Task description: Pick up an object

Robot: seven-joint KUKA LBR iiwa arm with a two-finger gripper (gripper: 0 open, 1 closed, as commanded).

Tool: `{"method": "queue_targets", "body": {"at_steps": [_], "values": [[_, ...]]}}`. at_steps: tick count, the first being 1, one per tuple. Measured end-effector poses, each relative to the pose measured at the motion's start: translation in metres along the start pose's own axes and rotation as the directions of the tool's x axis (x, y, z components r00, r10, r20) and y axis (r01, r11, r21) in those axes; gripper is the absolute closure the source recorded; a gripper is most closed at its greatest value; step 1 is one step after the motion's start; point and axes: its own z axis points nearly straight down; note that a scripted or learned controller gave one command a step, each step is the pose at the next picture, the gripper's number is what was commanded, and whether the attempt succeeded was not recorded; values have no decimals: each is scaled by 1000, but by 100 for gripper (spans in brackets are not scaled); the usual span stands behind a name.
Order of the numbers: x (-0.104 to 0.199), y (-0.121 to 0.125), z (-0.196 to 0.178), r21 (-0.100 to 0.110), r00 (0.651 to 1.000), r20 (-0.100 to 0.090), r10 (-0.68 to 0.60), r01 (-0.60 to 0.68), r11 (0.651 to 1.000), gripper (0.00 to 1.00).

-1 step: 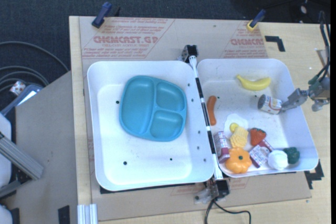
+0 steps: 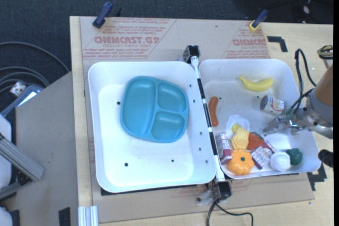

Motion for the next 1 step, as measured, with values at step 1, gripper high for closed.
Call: {"method": "queue_targets", "body": {"at_steps": [1], "values": [[51,-13,18,-3,1000,4,0,0,1000,0]]}}
